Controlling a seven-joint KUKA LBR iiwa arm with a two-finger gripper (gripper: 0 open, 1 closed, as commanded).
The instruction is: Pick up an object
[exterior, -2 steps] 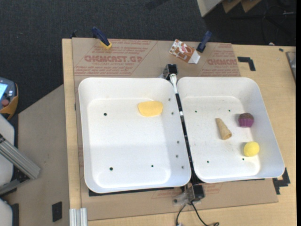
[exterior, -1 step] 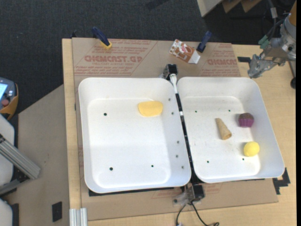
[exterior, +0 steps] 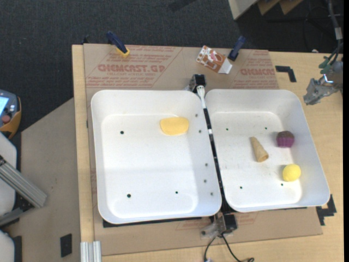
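Sitting on dark carpet, the brown worktop (exterior: 163, 64) holds two white bins. The left bin (exterior: 109, 201) has a flat yellow piece (exterior: 174, 126). The right bin (exterior: 240, 105) has a tan cone (exterior: 259, 148), a purple ball (exterior: 285, 139) and a yellow ball (exterior: 291, 172). The end effector (exterior: 322, 86) hangs at the right edge; its grip I cannot tell.

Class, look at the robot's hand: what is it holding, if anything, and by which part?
Nothing is held. The hand sits outside the bins at the right edge, away from every object.

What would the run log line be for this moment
stage: before pick | gripper: at right edge, outside bins | left bin: yellow piece | right bin: tan cone, purple ball, yellow ball
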